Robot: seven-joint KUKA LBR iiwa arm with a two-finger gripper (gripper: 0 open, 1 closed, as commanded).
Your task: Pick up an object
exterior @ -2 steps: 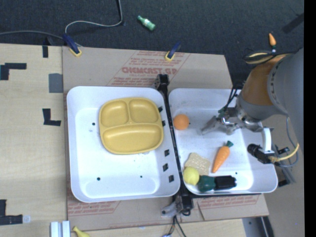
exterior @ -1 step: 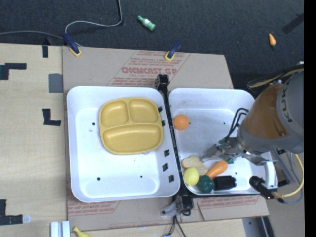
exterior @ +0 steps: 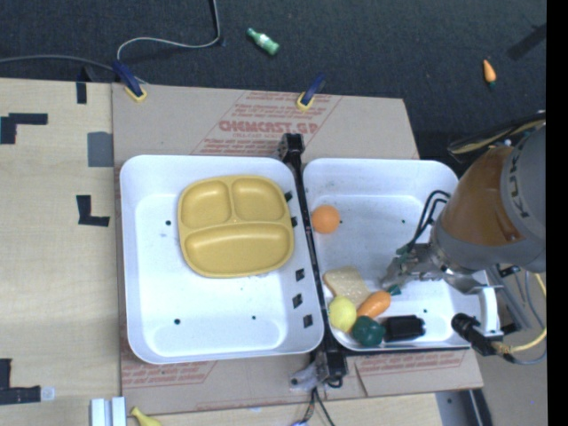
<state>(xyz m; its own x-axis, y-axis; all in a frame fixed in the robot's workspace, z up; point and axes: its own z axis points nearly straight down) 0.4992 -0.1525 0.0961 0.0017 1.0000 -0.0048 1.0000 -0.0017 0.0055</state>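
Our arm reaches in from the right, low.

Our grey arm point(exterior: 519, 211) with its orange band bends down and leftward, carrying our two-finger tool point(exterior: 393, 282) at its tip; we cannot make out the spacing of the tips.
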